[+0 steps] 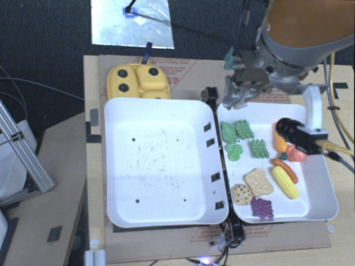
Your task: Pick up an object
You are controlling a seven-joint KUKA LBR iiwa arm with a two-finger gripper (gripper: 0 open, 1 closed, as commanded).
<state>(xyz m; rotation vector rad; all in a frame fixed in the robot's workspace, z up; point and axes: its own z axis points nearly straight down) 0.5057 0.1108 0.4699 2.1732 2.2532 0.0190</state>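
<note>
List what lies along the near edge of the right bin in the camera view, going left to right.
Round cookie → purple piece → yellow corn, with the tan cracker just behind the first two.

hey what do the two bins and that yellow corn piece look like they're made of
The left bin and right bin look like thin molded plastic, white and matte: rounded corners, smooth walls, though scuffed inside. The corn seems to be hard toy plastic, slightly glossy, judging by its uniform bright yellow; soft rubber cannot be ruled out.
</note>
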